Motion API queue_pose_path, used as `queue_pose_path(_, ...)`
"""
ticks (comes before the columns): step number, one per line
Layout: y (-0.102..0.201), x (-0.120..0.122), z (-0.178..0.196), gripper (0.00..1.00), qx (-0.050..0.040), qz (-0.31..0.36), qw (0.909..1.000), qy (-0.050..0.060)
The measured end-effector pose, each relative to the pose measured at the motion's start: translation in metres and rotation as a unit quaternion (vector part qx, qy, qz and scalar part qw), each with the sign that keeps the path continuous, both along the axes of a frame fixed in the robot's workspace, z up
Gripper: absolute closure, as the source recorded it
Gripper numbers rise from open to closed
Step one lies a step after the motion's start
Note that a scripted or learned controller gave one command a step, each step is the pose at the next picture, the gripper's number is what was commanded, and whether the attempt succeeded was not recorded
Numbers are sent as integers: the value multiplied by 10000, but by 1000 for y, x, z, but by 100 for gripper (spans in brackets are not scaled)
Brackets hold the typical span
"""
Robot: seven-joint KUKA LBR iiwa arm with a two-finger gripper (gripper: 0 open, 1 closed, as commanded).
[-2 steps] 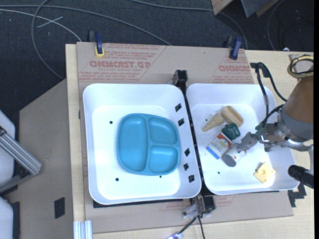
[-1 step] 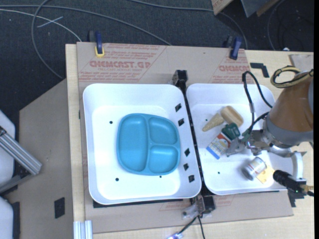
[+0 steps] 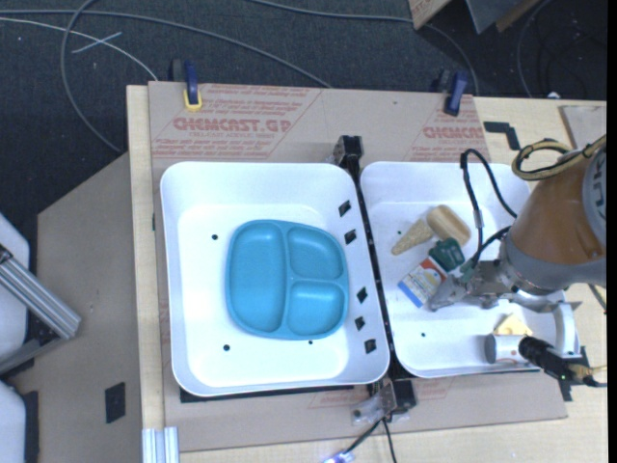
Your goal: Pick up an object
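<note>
The right bin (image 3: 424,350) holds a tan cone-shaped piece (image 3: 432,229), a dark green object (image 3: 446,254), a small white, blue and red box (image 3: 417,284) and a yellow and grey item (image 3: 505,340) near its front right corner. My gripper (image 3: 453,290) is low in this bin, reaching in from the right. It sits just right of the small box and just below the green object. Whether it touches either one is unclear.
In the left bin (image 3: 183,258) lies a blue divided plate (image 3: 286,279). A black divider with clips (image 3: 359,249) runs between the bins. A black cable (image 3: 474,201) loops over the right bin above the wrist. Cardboard covers the bench around both bins.
</note>
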State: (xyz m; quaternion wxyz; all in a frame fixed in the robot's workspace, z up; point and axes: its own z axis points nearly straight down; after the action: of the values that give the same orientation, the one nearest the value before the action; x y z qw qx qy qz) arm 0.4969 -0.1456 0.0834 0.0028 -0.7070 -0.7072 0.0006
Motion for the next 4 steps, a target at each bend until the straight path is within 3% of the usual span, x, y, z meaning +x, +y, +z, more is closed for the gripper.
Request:
queue_pose_path(1,0,1,12,100,-2,-7,10000,-19)
queue_pose_path(4,10,4,146,100,-21,9,10000,-53)
